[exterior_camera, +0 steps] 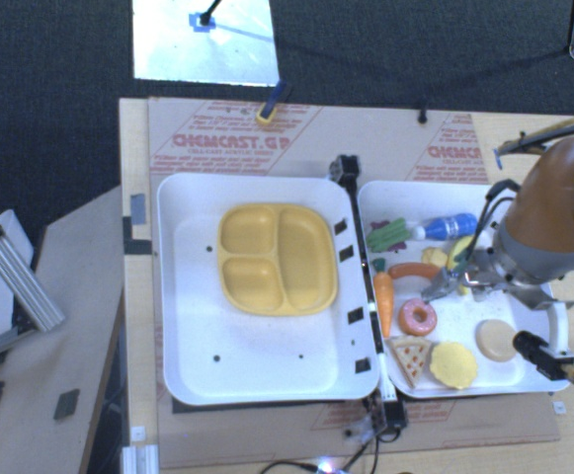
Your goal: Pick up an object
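At the near edge, the wooden bench carried a board printed with red lettering, and on that board sat the two white bins. Nearest in the right bin lay a pizza slice, a yellow round piece just beside it, and a tan cookie further right. A pink donut lay just behind the pizza slice, with a carrot along the bin's left wall.

The tool hung low over the middle of the right bin, right of an orange-red sausage and just behind the donut. Whether its tips were spread or pressed together could not be told, and nothing showed between them. The arm came in from the right, its orange band above the wrist.

Behind the tool lay a yellow piece, a green vegetable and a blue bottle.

The left bin held a yellow divided plate, well apart from the tool.

Beyond the bench, dark carpet covered the floor, with a pale square sheet lying on it.
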Robot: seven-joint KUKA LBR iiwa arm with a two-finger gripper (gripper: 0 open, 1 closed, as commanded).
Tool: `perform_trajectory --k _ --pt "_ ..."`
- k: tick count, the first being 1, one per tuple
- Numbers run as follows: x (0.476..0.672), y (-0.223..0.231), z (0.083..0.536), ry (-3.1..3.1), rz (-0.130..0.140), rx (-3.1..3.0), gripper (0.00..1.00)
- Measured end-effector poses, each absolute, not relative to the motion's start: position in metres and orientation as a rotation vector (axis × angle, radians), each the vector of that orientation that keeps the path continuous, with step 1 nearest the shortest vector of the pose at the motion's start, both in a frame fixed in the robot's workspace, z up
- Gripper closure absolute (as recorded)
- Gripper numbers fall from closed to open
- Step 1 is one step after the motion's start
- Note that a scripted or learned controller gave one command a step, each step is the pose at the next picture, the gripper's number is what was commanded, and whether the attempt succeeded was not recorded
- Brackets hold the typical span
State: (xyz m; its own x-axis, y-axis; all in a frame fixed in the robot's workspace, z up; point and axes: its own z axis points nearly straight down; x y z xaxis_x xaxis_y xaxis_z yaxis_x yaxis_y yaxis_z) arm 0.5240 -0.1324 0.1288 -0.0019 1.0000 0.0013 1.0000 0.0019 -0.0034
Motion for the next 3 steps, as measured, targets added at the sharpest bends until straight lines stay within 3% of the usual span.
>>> perform_trajectory --k 1,2,3 --pt "0.529 -0.13 0.089 -2.225 -0.017 -2.221 0.0" --pt "0.533 -0.131 0.104 -2.235 -0.027 -2.226 1.0" --pt "0.532 -0.121 0.159 -2.231 -0.006 -2.219 1.0"
